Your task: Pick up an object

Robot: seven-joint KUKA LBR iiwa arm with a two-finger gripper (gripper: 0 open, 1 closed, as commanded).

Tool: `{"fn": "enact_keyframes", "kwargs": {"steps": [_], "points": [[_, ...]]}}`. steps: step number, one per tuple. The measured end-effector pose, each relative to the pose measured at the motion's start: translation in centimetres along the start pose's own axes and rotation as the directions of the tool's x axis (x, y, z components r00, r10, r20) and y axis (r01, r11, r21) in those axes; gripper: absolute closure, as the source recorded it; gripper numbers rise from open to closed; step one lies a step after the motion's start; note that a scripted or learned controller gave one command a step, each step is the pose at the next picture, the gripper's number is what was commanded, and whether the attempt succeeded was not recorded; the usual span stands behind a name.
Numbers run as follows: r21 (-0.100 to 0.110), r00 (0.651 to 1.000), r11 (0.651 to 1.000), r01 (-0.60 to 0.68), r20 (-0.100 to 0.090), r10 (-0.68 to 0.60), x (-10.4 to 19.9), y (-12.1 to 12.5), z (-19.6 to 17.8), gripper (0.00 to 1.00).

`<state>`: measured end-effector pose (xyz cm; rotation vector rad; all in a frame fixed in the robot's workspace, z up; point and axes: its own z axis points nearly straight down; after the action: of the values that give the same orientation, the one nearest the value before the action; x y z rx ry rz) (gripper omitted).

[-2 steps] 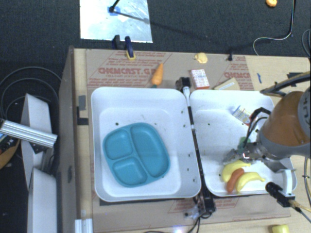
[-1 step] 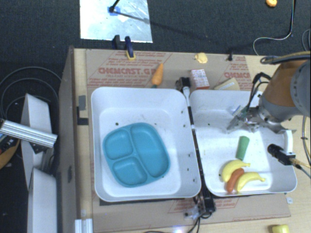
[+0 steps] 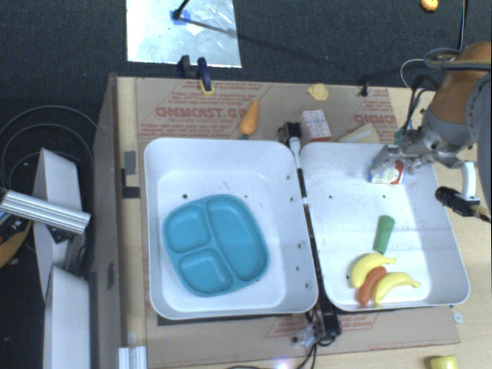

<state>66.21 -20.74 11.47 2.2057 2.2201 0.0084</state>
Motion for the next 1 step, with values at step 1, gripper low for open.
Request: {"fn": "enact_keyframes", "kwargs": {"steps": [1], "points": [[0.004,1.000,1.000,0.003,0.000,-0.003,0.09,-0.23,-0.90,1.00]]}}
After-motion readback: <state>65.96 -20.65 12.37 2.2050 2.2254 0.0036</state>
